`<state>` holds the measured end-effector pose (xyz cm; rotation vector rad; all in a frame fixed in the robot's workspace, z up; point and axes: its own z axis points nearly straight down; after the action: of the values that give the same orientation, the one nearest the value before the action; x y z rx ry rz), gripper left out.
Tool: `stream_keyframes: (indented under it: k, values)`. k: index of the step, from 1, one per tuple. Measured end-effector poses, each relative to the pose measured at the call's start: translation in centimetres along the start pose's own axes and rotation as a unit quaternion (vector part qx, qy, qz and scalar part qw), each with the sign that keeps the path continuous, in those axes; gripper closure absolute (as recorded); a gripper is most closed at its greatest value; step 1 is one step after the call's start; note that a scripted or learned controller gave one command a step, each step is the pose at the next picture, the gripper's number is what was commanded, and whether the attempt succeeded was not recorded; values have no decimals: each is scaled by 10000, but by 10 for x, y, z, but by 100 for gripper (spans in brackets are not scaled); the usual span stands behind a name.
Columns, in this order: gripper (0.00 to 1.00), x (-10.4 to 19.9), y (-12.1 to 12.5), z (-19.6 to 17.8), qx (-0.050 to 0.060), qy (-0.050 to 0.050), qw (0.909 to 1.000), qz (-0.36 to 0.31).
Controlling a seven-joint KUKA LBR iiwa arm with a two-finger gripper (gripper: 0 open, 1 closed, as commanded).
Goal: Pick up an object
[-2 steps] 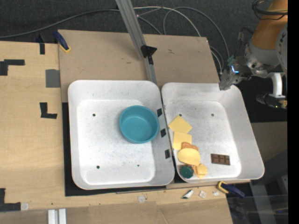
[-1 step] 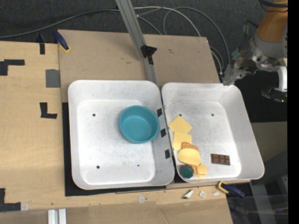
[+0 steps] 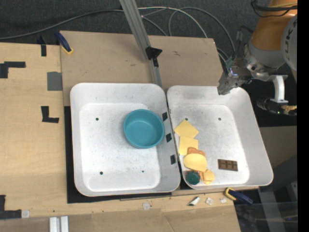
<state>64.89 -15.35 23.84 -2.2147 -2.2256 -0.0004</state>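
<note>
Glossy round teal bowl (image 3: 143, 128) in the left bin (image 3: 87, 129) — claw (image 3: 226, 87) above, grip unclear.

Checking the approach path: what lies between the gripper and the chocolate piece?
Camera view: bare white bin floor between gripper and chocolate piece.
</note>
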Motion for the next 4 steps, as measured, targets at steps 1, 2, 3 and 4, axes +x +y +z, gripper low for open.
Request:
stream_keyframes:
  k: [1,2,3,4]
  values:
    - [100,59,-9,5,9,2,10000,-9]
    - [100,100,-31,5,10,0,10000,0]
    - [100,146,-46,-2,7,3,10000,-8]
    - [100,200,-71,9,20,-4,10000,-8]
